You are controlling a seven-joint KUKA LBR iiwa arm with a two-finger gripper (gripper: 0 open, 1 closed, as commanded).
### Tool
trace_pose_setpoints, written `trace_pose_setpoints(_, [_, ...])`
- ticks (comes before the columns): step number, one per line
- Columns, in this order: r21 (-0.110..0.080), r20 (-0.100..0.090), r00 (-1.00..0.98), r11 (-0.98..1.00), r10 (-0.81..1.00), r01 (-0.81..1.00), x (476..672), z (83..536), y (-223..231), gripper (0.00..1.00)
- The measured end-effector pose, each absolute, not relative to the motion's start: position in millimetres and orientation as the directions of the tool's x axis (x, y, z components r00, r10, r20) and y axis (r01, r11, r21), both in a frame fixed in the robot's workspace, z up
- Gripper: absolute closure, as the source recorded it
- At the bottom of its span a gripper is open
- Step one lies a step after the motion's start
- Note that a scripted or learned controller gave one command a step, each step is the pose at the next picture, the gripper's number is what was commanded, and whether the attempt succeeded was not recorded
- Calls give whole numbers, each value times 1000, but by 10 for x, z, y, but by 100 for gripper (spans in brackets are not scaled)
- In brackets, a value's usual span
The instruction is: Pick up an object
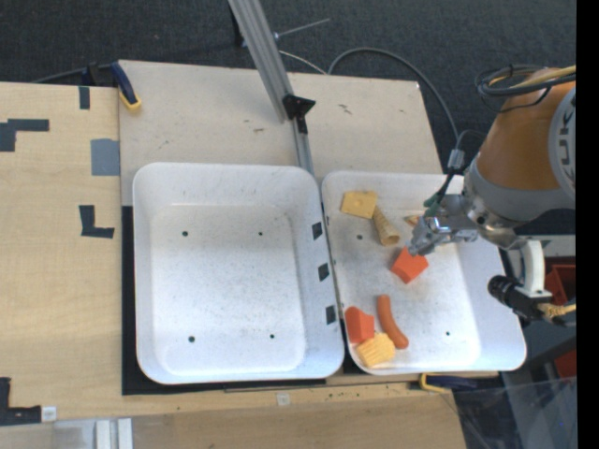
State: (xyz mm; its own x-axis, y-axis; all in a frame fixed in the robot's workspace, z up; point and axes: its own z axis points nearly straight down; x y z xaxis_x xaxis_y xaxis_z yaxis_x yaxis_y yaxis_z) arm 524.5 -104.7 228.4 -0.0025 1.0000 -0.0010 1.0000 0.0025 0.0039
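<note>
An orange block (409,267) lies in the right bin (487,349), directly beneath the gripper (421,241), whose tips meet its upper edge. The tips blur into the block; whether they are spread or closed cannot be told. The block sits cornerwise, without a clear long axis. Beyond it lies a tan cylinder (385,227).

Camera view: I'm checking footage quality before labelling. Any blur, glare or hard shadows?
Camera view: even, soft lighting without hard shadows; the white bins look bright but keep their speckle; the orange block reads clearly; the gripper is slightly soft.
</note>
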Motion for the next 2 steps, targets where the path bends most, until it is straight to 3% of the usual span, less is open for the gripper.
trace_pose_setpoints(1, [4,-1,-2,2,1000,1000,5241,2710,-1064,100])
trace_pose_setpoints(2, [-1,1,-6,6,1000,1000,5425,2695,-623,100])
